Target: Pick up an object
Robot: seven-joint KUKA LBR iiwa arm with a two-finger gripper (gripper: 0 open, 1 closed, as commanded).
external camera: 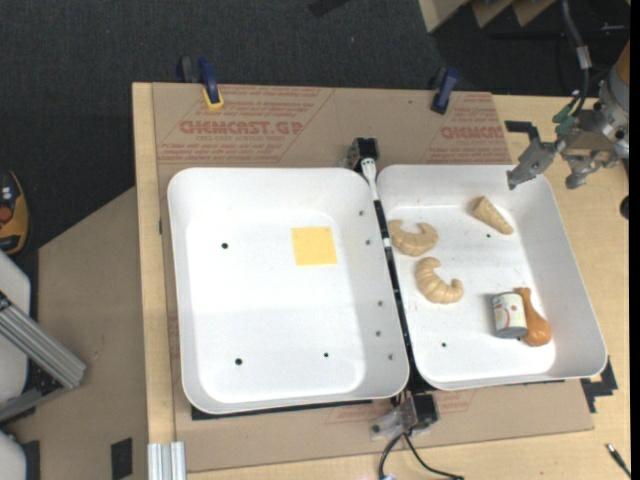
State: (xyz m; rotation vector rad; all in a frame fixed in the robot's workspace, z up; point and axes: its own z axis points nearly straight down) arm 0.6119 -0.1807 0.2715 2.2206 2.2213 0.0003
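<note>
Cardboard-topped counter (300,118) with two bins, and the hand (552,163) hangs spread open and empty over the right bin's (575,268) far corner, so looks like approach stage, needs to drop onto the nearby bread piece (492,215).

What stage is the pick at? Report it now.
Nothing looks picked yet. The gripper hangs with its fingers apart over the far right corner of the right bin, with nothing between them. Two croissants, a wedge, and a can beside an orange piece all lie in that bin. Left: descend, close on one, lift.
</note>
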